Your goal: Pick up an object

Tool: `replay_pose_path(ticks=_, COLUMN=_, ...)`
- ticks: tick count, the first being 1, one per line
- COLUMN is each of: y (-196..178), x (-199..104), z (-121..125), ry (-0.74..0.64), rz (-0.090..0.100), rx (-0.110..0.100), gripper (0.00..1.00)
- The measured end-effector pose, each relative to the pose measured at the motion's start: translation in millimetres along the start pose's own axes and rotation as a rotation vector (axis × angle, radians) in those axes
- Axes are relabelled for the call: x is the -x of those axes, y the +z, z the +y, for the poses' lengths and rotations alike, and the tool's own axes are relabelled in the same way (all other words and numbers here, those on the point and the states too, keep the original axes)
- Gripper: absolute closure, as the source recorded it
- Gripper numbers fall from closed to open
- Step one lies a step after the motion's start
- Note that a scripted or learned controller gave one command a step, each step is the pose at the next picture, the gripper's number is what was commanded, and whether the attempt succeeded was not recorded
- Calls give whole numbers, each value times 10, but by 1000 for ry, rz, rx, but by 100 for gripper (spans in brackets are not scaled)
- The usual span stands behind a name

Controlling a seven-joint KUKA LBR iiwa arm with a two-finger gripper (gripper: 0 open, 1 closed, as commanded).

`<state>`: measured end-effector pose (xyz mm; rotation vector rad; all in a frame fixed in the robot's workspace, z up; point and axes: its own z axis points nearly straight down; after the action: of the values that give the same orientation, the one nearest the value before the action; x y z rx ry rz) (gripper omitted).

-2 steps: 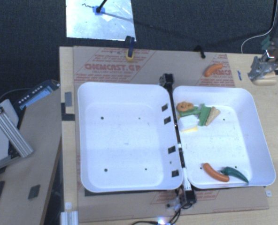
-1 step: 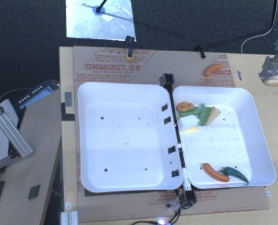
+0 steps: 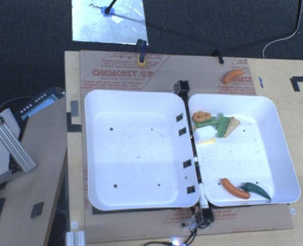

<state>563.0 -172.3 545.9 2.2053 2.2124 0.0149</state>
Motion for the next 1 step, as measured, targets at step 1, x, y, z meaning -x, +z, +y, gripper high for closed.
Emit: replay_pose_path(ticks=1, y=909, x=-724, z=-222, ry=-6, rz=9, rx=-25, gripper=100)
